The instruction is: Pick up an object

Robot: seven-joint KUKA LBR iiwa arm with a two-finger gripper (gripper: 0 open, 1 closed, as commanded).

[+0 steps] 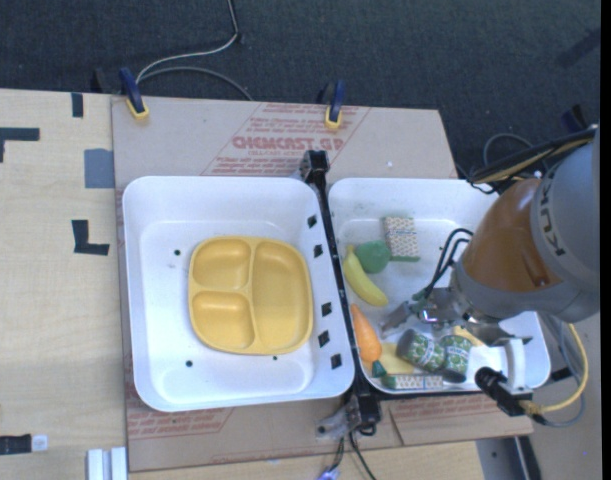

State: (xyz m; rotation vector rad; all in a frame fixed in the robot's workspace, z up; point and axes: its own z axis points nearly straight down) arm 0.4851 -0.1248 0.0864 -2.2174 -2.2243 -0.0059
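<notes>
Yellow divided plate lies smooth in the left bin; gripper above toys, grasp unclear.

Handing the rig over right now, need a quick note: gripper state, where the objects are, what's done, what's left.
Gripper: low in the right bin, above its front half; the view does not show it holding anything.
Objects, all in the right bin: banana and orange carrot along the left wall, green item and patterned block toward the back, two dark green patterned items at the front, just below the gripper.
Left bin: yellow divided tray only.
Done: arm is over the objects.
Left: grasp one object and lift it.
</notes>
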